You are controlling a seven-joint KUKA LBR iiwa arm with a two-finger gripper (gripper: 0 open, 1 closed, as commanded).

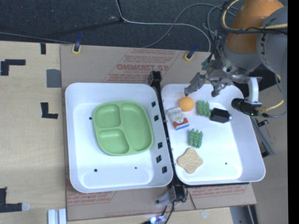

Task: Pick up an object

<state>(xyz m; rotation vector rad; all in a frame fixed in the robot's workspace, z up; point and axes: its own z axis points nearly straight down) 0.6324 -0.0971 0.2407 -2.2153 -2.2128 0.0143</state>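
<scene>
In the right bin [233,146] lie an orange ball [186,103], a small red, white and blue box [177,117], two green knobbly pieces [203,108] [195,137], a black block [219,115] and a tan toast-shaped piece [189,160]. My gripper [203,89] hangs over the bin's far side, just above and behind the ball and the upper green piece. It is open, with its fingers spread wide and nothing between them.
The left bin [79,125] holds a green divided plate [123,127]. A row of black clips [159,125] joins the two bins along the middle. Cardboard lies under both bins, and cables run across the dark surface behind.
</scene>
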